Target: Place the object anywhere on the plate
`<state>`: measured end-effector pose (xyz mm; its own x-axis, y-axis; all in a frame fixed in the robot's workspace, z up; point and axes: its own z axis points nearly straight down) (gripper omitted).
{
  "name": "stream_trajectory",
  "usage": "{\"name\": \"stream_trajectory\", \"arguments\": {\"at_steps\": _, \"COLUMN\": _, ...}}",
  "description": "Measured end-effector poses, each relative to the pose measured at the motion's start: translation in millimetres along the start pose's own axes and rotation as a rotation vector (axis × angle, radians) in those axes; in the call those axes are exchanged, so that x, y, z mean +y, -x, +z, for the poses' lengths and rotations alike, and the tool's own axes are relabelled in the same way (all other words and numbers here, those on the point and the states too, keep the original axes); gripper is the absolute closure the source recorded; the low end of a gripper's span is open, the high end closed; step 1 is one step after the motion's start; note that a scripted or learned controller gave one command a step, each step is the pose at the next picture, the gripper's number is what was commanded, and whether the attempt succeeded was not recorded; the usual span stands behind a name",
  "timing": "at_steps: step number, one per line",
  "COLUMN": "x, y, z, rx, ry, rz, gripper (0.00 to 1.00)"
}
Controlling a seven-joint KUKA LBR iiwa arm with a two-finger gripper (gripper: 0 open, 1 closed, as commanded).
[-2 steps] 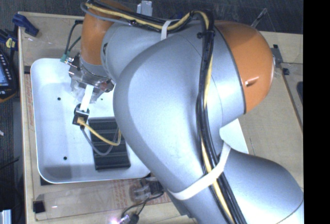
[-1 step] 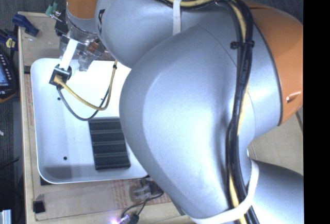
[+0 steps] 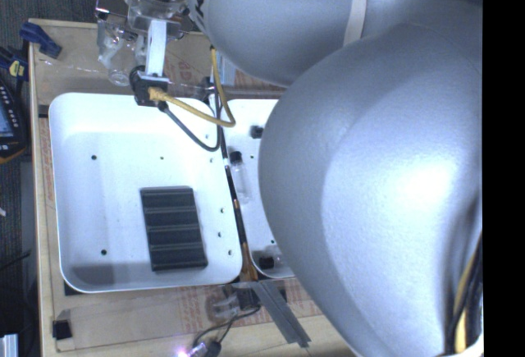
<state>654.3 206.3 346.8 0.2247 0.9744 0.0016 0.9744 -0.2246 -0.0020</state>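
Camera view, near to far. Worktop (image 3: 189,310) edge nearest. A plate (image 3: 264,265) rim peeks from under the grey arm (image 3: 369,167) in the right bin (image 3: 246,113). Left bin (image 3: 74,183) holds the object (image 3: 173,228), a dark ribbed block, flat on the floor near the front wall. Tool (image 3: 141,68) hangs above the left bin's far rim, well apart from the block; state cannot be told. Judged step: approach, grasp not begun. Next: descend over the block.
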Motion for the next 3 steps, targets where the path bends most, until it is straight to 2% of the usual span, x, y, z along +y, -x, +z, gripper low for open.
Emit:
{"name": "stream_trajectory", "arguments": {"at_steps": 1, "x": 4.5, "y": 17.0, "z": 130.3, "rx": -0.006, "ry": -0.006, "rz": 0.549, "gripper": 1.0}}
{"name": "stream_trajectory", "arguments": {"at_steps": 2, "x": -0.2, "y": 13.4, "z": 45.9, "rx": 0.0, "ry": 0.0, "rz": 0.284, "gripper": 1.0}}
{"name": "stream_trajectory", "arguments": {"at_steps": 3, "x": -81.1, "y": 5.6, "z": 91.6, "rx": -0.006, "ry": -0.003, "rz": 0.289, "gripper": 1.0}}
